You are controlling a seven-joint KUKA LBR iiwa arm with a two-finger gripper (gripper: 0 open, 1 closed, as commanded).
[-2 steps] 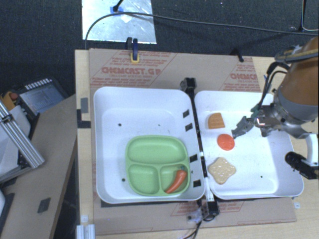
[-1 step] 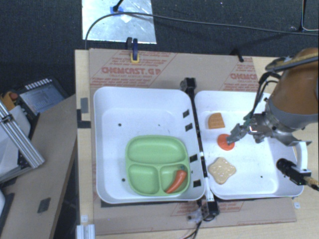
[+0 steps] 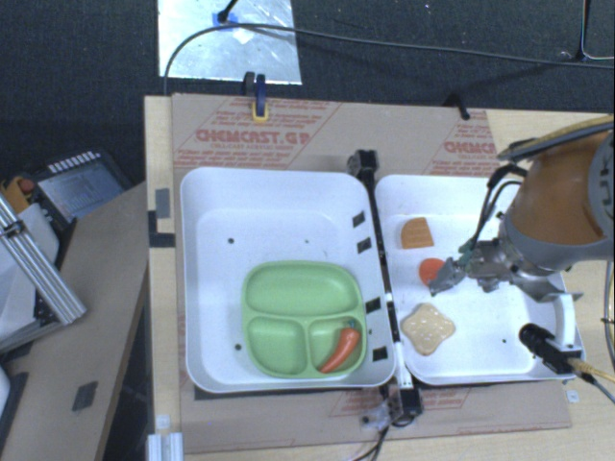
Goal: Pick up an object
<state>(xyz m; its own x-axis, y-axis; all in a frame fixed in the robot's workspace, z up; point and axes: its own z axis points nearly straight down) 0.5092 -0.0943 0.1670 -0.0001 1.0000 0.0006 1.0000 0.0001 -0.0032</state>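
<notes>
A sheet of brown cardboard [image 3: 317,128] printed with red lettering lay under the two white bins on the table [image 3: 106,286]. A yellow clamp [image 3: 258,99] gripped its far edge, near a shiny metal plate [image 3: 229,22] crossed by a black cable [image 3: 404,46]. A dark electronic device [image 3: 77,188] sat at the left.

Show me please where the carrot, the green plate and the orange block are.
carrot [image 3: 339,350]: camera view, middle of its body.
green plate [image 3: 288,299]: camera view, bare top section.
orange block [image 3: 415,232]: camera view, centre of its top.
</notes>
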